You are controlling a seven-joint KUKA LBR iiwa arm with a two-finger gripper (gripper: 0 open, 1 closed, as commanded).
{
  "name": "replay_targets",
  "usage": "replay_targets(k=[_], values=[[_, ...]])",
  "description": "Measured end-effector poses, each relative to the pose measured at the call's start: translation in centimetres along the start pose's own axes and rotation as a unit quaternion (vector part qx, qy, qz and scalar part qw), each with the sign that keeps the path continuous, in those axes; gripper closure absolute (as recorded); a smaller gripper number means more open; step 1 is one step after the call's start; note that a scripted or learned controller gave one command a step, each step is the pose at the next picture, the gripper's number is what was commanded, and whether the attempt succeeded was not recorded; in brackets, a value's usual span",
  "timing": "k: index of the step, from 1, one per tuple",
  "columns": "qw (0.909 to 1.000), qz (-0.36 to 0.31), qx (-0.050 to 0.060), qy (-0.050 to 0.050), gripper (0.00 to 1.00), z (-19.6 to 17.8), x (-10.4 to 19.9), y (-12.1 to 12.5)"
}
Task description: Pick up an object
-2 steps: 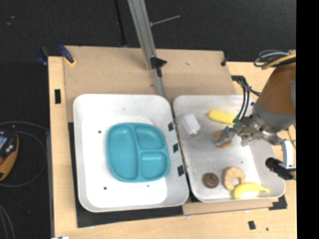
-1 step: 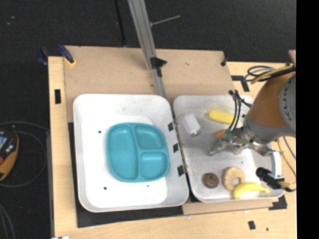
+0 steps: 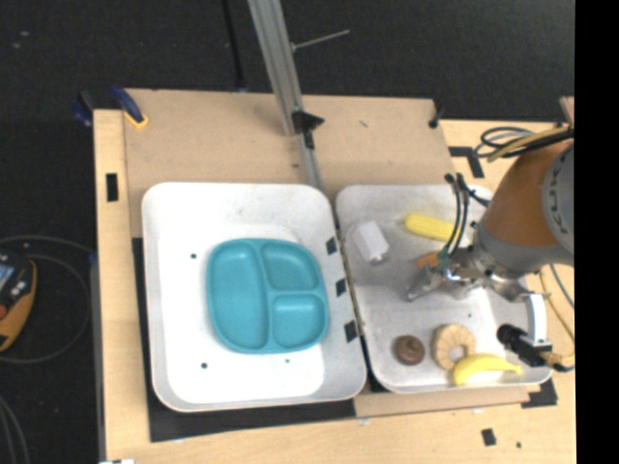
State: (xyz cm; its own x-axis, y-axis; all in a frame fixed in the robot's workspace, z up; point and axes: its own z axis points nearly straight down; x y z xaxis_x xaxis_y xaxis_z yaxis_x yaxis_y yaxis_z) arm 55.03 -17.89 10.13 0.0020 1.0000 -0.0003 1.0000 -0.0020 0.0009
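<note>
- Two white bins sat side by side on the tabletop (image 3: 242, 138): the left bin (image 3: 174, 220) and the right bin (image 3: 387, 211).
- One teal plate (image 3: 266, 293) with three compartments lay in the left bin.
- The right bin held five loose things: one white cup (image 3: 370, 241) on its side near the upper left, one corn cob (image 3: 429, 226) near the upper middle, one brown donut (image 3: 409, 349), one tan ring (image 3: 453, 342) just right of the donut, and one banana (image 3: 484, 367) at the lower edge, touching the ring.
- One arm (image 3: 527, 211) reached in from the right, its gripper (image 3: 426, 284) low over the middle of the right bin, below the corn cob and well apart from the donut.
- How far the jaws stood open could not be told, and nothing could be seen between them.
</note>
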Motion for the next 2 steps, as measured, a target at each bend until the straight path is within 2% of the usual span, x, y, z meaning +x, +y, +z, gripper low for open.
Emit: replay_targets(k=[1,2], values=[[1.0,0.002,-0.003,0.0,1.0,-1.2,-0.1,0.2],[1.0,0.002,-0.003,-0.001,1.0,-5.9,-0.3,-0.4]])
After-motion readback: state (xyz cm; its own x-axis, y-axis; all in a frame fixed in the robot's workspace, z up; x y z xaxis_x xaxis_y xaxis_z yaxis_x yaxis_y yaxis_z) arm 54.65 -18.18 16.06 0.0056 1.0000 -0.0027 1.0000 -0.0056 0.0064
